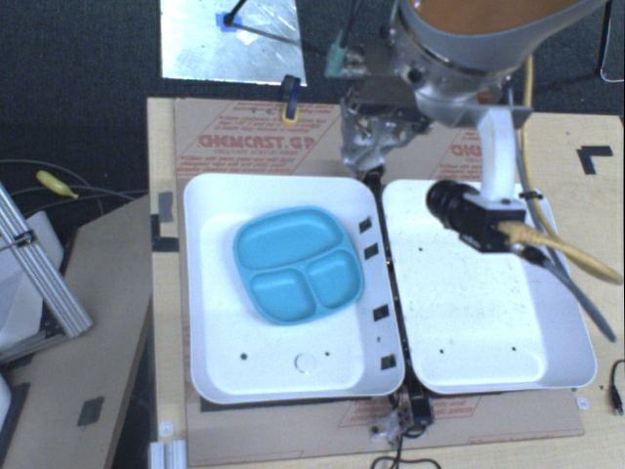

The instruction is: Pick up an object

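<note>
You had dark carpet (78,66) as the floor around the bench (605,135). Beyond the bench's far edge lay a shiny metal sheet (231,27) marked with blue tape (230,20). Left of the bench stood a tan side table (98,340), with an aluminium rail (34,262) across it and a yellow-tipped cable (54,184) nearby.

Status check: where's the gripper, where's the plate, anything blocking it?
Gripper at the far edge of the bins, above the divide. Blue plate flat in the left bin, untouched. Nothing on the plate.
</note>
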`<state>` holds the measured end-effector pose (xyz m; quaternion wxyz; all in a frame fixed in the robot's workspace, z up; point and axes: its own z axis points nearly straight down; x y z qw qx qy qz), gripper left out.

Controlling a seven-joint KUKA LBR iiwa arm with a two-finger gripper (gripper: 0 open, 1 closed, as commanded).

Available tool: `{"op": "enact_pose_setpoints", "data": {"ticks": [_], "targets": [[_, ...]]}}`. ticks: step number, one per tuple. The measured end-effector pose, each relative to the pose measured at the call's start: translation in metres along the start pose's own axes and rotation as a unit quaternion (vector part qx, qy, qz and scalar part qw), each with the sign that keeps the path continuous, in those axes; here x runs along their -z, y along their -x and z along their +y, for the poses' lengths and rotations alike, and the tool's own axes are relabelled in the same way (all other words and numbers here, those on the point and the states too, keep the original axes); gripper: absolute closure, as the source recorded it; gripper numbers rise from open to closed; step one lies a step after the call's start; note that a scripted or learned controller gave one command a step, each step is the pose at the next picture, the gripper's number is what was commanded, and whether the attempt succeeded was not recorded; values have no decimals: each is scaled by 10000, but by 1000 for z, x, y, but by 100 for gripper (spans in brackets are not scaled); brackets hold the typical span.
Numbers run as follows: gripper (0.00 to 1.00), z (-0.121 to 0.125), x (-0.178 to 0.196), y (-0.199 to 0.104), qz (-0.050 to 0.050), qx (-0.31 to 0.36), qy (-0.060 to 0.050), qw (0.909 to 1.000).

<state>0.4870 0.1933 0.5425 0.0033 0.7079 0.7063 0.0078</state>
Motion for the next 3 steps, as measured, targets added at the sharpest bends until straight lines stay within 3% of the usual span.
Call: {"op": "enact_pose_setpoints", "data": {"ticks": [1, 2, 3], "targets": [[100, 84, -10, 60, -44, -22, -65, 10000], [100, 33, -76, -17, -31, 70, -111, 9999], [100, 79, -5, 44, -28, -14, -25, 10000]]}}
